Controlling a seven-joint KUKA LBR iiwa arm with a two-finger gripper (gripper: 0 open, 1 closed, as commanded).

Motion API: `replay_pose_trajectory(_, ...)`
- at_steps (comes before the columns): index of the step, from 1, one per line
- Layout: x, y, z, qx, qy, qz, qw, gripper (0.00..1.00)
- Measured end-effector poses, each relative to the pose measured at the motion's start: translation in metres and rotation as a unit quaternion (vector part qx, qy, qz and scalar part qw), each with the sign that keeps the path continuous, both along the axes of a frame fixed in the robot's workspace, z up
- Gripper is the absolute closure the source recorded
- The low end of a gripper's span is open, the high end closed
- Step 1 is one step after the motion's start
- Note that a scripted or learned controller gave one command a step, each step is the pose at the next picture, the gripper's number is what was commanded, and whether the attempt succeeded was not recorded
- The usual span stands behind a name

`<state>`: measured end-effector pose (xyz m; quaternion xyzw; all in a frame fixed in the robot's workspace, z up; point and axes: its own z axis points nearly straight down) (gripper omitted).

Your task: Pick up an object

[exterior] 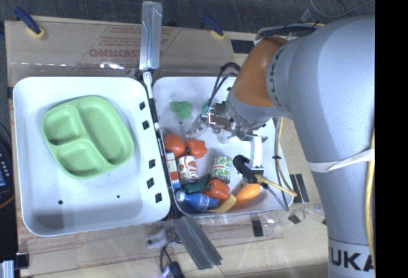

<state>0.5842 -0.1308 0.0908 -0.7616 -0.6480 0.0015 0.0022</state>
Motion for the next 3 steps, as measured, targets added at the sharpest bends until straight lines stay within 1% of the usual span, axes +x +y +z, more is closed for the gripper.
replay_pose_trajectory(1,-0.047,0.036,0.000,-0.0012,-0.001,-0.048,0.9988,0.00)
replay_pose_trajectory(2,-0.048,0.038,0.009,-0.0011,0.000,-0.045,0.9990,1.00)
replay_pose_trajectory(3,-0.043,0.077,0.134,-0.0003,-0.002,0.000,1.0000,1.00)
